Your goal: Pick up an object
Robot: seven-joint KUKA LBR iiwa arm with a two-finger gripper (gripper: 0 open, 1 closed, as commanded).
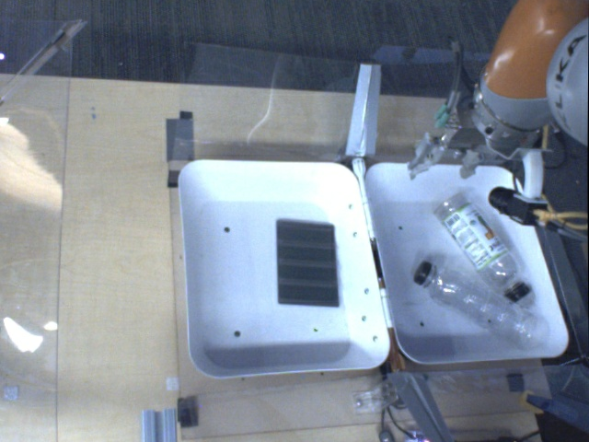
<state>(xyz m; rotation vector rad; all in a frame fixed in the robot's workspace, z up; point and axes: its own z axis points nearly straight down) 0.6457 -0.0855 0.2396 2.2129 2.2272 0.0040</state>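
Pincer (444,157) hovers above right bin's (396,247) rim (two bottles (474,236) inside).

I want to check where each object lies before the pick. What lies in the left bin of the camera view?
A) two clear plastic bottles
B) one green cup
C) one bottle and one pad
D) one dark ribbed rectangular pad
D: the left bin holds a dark ribbed pad alone, while both clear bottles, one labelled and one black-capped, lie in the right bin.
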